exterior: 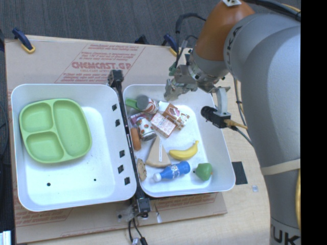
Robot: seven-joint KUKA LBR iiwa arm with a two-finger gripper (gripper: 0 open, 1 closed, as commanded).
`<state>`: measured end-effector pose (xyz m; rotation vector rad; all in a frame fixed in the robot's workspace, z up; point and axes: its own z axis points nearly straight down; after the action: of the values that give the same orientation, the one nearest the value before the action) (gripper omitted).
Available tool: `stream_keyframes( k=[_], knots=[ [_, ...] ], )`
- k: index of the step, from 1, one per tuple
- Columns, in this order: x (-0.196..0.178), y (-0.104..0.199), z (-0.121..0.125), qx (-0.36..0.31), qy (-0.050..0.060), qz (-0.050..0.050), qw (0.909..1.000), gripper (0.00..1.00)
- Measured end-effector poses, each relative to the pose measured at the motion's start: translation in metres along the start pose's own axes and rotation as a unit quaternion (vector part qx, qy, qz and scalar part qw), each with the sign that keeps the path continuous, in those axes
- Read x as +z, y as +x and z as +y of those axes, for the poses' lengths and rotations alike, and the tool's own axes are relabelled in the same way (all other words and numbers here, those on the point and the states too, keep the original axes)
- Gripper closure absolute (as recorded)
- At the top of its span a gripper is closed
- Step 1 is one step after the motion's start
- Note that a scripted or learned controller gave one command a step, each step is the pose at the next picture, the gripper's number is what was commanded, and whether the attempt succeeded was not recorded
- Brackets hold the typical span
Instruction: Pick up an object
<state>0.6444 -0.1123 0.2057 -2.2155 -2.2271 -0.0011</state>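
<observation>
Left bin (30, 198): holds a green divided plate (55, 130). Right bin (217, 137): clutter crowds its left half — a small carton (162, 124), a wedge (156, 156), a blue bottle (172, 172); a banana (185, 151) and a green fruit (203, 171) lie apart. The smaller items are hard to identify. Gripper (172, 91) hovers over the bin's far edge — finger state cannot be determined.

Arm (265, 86): big grey rounded links, orange band (219, 27) above wrist w/ small white tag on top. Black cables near band. Gripper (172, 90) grey metal. Black "UK" letters on base.
</observation>
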Motion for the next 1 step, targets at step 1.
stream_keyframes(
  k=[1],
  knots=[
    [-0.0622,0.1017,-0.0613,-0.001,0.000,0.001,1.0000,1.00]
  ],
)
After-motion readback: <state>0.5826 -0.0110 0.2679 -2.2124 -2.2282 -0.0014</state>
